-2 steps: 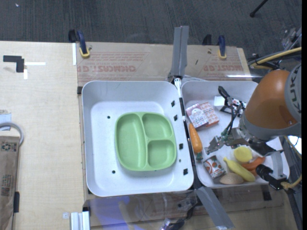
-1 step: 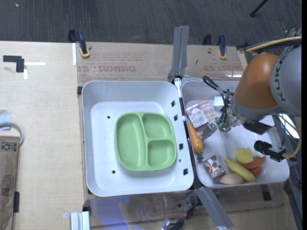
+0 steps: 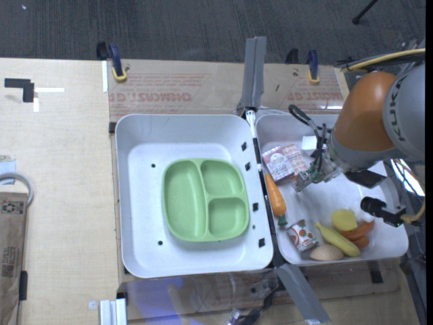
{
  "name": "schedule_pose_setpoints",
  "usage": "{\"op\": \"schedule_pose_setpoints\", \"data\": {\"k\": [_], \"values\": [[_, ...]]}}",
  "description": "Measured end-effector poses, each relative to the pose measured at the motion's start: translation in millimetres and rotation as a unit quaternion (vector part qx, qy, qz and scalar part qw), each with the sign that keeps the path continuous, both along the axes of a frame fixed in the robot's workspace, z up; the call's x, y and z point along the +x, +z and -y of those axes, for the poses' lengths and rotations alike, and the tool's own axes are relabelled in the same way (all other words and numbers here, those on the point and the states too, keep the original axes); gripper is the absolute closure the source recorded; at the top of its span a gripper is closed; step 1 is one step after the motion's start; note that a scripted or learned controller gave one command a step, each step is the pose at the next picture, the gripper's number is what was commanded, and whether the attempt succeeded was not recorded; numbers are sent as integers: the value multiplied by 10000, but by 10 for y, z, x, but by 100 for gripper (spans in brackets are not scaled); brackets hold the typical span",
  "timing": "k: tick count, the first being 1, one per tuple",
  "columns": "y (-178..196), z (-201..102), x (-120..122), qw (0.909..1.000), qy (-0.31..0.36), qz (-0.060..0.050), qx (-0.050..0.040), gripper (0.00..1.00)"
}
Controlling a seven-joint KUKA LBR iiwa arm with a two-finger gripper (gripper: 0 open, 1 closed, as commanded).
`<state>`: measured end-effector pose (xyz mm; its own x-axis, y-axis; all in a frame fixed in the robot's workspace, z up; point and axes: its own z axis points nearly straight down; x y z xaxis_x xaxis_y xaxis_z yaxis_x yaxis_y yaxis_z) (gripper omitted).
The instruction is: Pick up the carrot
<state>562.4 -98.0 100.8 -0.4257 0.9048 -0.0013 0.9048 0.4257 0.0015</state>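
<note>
Orange and slim, the carrot [image 3: 274, 193] lies in the right bin [image 3: 379, 249], close along its left wall, with its green-topped end toward the near side. Just beyond its far tip sits a red-and-white packet [image 3: 285, 161]. Near its lower end stands a small can [image 3: 302, 236] with a red label, and beside that a tan potato-like piece [image 3: 327, 252], a banana [image 3: 338, 240], a yellow lemon-like piece [image 3: 344, 219] and an orange-red piece [image 3: 358, 231] cluster at the bin's near side.

Over the right bin hangs the arm [image 3: 406, 124], its orange band broad above the wrist. Its gripper [image 3: 312, 175] points down and to the left, to the right of the carrot and apart from it, just beside the packet's right edge. How far the gripper is open cannot be told from this angle, and nothing can be seen in its grasp.

On the left, the second bin [image 3: 135, 147] holds a green tray [image 3: 205, 200] with three compartments, lying flat near the middle. Both bins rest on the counter [image 3: 61, 154], where a brown paper bag [image 3: 12, 249] lies at the left edge and blue-and-yellow clamps [image 3: 116, 64] grip the far side.
</note>
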Motion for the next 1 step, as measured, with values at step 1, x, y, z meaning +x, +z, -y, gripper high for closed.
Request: {"op": "schedule_pose_setpoints", "data": {"k": [1], "values": [[1018, -576, -634, 9953, -973, -16, -2, 100]]}}
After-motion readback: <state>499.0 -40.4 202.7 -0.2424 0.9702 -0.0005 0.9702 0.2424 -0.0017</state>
